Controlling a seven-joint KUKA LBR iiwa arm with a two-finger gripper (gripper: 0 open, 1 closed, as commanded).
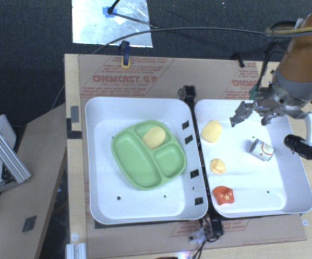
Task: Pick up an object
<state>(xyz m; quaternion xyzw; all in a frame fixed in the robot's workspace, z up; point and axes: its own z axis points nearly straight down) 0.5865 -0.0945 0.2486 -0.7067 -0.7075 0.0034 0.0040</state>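
Note:
The right white bin (285, 198) holds a pale yellow lump (211, 131) at its back left, a smaller yellow piece (217, 166) near the divider, a red piece (223, 195) at the front left, and a small silver can (262, 149) lying on its side. My gripper (253, 116) hangs over the back of this bin, open, with nothing between its fingers. It stands apart from every object, with the can below and slightly to its right and the yellow lump off to its left.
The left white bin (99, 144) carries a green divided plate (140, 166) with a yellow object (154, 137) in its upper compartment. Black clips (188, 93) sit along the seam between the bins. A black fitting (302, 144) juts over the right bin's right rim.

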